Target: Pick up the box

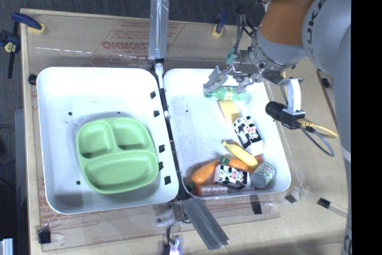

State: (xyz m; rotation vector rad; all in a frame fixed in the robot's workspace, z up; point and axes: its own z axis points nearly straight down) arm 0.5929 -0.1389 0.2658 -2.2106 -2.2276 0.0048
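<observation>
You had the gripper [225, 82] over the right bin's [185, 122] far end, fingers apart and holding nothing, with the box [246, 132] lying nearer, mid-bin.

From my remote station I saw a bulky grey arm [332, 27] with smooth, rounded casing and dark "KUKA" lettering running along its side. A glossy orange band [289, 9] wrapped the segment above the wrist, with a thin pale cable looping over it. Below that sat a cluster of metal brackets and fine wires leading to the silvery metal claw [230, 82]. A black cylindrical fitting [285, 114] stuck out beneath a white bracket, and yellow and grey cables [319, 131] trailed from it.
</observation>
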